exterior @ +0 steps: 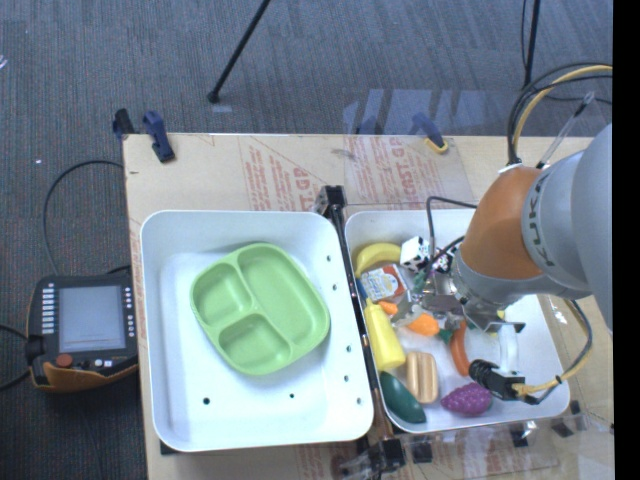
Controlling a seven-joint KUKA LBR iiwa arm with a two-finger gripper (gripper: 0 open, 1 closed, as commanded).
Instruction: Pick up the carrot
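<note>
The carrot (459, 352) is a slim orange-red piece lying near the middle of the right bin (548, 360), beside a tan bun (423, 376). My gripper (433, 304) is low over the same bin, up and to the left of the carrot. It hangs just above a smaller orange piece (424, 325). The wrist and orange band (508, 236) hide part of the bin behind it. Nothing is visibly held.
The right bin also holds a yellow banana (374, 257), a yellow bottle (383, 338), a dark green vegetable (401, 399), purple grapes (465, 400) and a small packet (380, 284). The left bin (170, 368) bears a green divided plate (259, 307). A pendant (85, 328) lies left of the bench.
</note>
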